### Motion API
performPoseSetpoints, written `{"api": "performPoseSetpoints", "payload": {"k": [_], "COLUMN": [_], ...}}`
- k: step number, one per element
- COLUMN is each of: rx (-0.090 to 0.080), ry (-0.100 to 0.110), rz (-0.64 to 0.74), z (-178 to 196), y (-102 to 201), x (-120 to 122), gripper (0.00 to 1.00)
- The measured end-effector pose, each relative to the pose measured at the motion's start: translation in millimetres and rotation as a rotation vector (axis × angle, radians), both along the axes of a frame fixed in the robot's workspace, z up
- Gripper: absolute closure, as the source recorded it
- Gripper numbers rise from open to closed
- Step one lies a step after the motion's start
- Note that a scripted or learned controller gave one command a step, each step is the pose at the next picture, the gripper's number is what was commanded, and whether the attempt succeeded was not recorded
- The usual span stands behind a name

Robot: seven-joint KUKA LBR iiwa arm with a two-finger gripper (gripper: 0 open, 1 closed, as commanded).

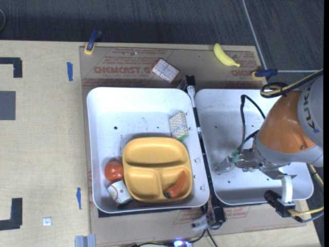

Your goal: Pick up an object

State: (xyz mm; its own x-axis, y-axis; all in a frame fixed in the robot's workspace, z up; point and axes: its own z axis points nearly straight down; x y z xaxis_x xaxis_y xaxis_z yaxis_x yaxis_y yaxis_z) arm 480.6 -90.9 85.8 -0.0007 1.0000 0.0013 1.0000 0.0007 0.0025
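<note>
We read "CHEMCAST" on the cardboard [123,68] at upper centre; gripper [226,164], lower right, state indeterminable.

Tray [154,161] in left bin [103,107]

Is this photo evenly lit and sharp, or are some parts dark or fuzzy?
Camera view: light is even over both white bins, with soft shadows beside the yellow tray; the floor at the top is dim; the pincer looks slightly fuzzy; fine detail is soft throughout.
</note>
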Motion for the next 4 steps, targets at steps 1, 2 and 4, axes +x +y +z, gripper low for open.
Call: {"api": "performPoseSetpoints", "payload": {"k": [1, 2, 4], "rx": [-0.002, -0.002, -0.001], "ry": [-0.002, 0.001, 0.001], "rz": [0.0, -0.001, -0.001], "z": [0.0, -0.2, 0.0], "y": [-0.5, -1.5, -0.8], "x": [54.0, 61.0, 57.2], "gripper": [0.0, 0.0, 0.0]}}
